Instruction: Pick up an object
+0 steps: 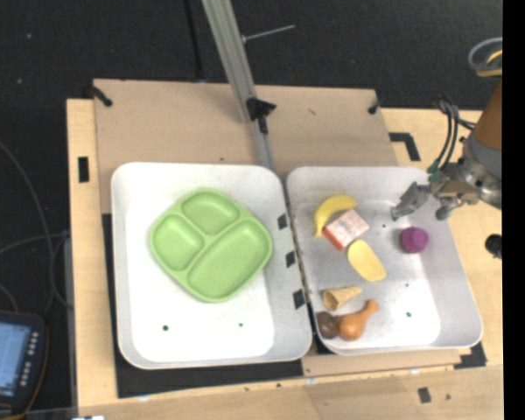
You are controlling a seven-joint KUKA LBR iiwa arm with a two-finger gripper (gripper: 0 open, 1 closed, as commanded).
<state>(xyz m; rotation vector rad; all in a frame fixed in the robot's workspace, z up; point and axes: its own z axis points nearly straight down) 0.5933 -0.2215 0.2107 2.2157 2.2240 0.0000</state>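
One purple ball (413, 239) lies just below the jaws (spread apart, grasping nothing).

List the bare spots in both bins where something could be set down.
Left bin: bare strip along its near edge, below the green divided plate. Right bin: bare floor from the purple ball to the near right corner. Crowded: its left side, with banana, pink box and drumstick; the pincer hangs over its far right.

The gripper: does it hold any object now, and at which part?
Nothing is held. The gripper hangs open over the right bin, with nothing between its fingers; the purple ball lies apart, just below it.
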